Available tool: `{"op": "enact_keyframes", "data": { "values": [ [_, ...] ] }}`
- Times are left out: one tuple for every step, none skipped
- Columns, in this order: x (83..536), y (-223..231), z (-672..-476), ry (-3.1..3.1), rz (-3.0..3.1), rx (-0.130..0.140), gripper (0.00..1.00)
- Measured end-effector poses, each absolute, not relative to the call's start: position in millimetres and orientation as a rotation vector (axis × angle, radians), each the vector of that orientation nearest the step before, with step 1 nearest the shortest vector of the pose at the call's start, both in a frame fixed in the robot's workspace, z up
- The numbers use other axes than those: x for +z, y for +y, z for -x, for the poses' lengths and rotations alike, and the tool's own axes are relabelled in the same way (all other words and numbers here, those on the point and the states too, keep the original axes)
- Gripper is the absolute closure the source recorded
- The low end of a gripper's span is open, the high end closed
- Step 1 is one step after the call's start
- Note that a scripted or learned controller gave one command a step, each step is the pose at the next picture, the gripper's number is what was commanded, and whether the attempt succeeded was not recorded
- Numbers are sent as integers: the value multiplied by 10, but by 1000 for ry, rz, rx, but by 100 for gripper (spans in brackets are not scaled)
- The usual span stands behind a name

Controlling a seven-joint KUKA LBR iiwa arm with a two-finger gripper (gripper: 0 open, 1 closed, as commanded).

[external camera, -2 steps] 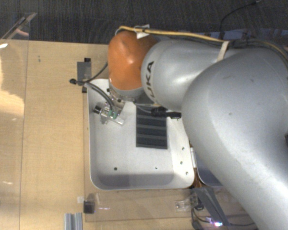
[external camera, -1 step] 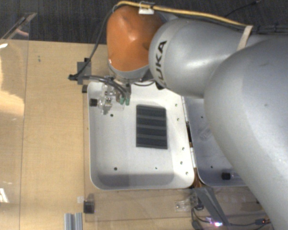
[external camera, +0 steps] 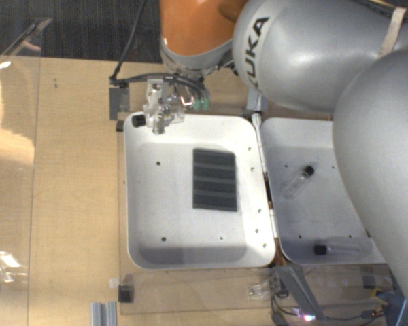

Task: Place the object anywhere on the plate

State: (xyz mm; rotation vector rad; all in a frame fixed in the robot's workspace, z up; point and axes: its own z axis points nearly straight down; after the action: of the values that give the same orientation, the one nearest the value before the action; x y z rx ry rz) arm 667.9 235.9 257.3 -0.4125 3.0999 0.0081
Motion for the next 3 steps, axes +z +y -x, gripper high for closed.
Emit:
{"op": "enact_keyframes", "data": {
  "values": [
    [3142,2358,-6698,3114,-309,10,100],
    [2861,2359,-6611,3126,185,7,100],
    [3316,2356,-6697,3102,-415,10,100]
  ]
}}
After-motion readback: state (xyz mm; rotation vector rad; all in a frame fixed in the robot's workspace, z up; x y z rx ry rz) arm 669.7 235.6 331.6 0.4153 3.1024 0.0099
